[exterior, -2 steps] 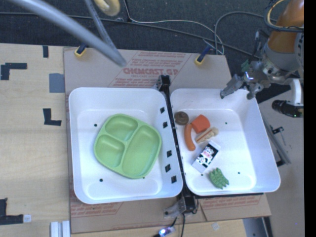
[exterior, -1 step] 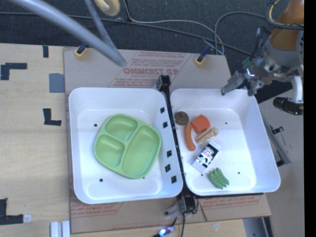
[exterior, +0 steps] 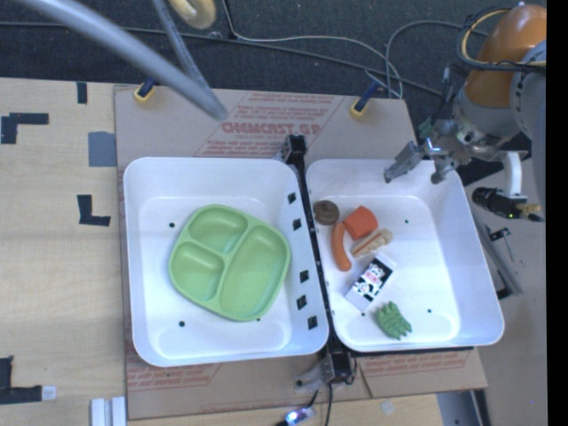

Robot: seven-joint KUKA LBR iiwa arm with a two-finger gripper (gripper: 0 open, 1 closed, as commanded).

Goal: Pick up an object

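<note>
The objects on offer are lying bunched in the right bin [exterior: 461, 238], toward its left half. A small brown round piece [exterior: 326, 211] is sitting nearest the divider, at about ten o'clock of the cluster. Just beside it, at two o'clock from it, an orange-red block [exterior: 360, 222] is resting, and a long orange carrot-like piece [exterior: 341, 246] is stretching down toward six o'clock along the block's left side. A tan stick [exterior: 371, 242] is lying at a slant, touching or nearly touching the block's lower edge. Below that, at roughly five o'clock of the cluster, a black-and-white patterned box [exterior: 370, 283] is lying tilted, and further toward five o'clock a green leafy toy [exterior: 391, 319] is sitting apart from the rest, near the bin's lower wall.

The gripper [exterior: 414, 169] is hanging over the upper edge of the right bin, at about one o'clock from the cluster and well apart from every piece. Its two fingers are standing spread, with nothing between them. The arm [exterior: 506, 56], with its orange band, is reaching in from three o'clock.

In the left bin [exterior: 146, 238], a green divided plate [exterior: 231, 262] is lying flat near the middle, turned at a slant. Both bins are sitting on a sheet of cardboard [exterior: 266, 118] with red lettering at twelve o'clock.
</note>
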